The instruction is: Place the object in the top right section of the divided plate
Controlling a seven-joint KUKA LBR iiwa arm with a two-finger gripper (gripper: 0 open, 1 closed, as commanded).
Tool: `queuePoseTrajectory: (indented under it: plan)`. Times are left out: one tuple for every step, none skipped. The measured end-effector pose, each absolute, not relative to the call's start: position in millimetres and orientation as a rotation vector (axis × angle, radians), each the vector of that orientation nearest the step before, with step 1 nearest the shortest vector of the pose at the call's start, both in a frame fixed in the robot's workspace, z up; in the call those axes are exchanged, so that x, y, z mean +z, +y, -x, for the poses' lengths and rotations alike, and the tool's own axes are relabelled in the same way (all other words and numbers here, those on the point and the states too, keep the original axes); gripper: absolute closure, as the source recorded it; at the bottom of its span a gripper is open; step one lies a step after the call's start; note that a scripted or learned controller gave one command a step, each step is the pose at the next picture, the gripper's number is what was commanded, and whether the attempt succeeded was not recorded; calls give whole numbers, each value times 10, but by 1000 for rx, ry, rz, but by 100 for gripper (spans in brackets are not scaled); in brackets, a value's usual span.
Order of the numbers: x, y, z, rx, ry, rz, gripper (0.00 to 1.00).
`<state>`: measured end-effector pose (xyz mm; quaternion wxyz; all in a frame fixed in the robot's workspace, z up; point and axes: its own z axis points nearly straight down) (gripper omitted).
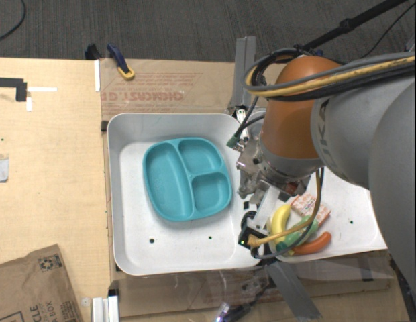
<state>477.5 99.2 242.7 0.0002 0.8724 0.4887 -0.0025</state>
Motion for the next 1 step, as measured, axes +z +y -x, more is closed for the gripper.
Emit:
queuePoseTrajectory:
  plan:
    - [2402, 1168, -4905, -8, 1549, -2733, 100]
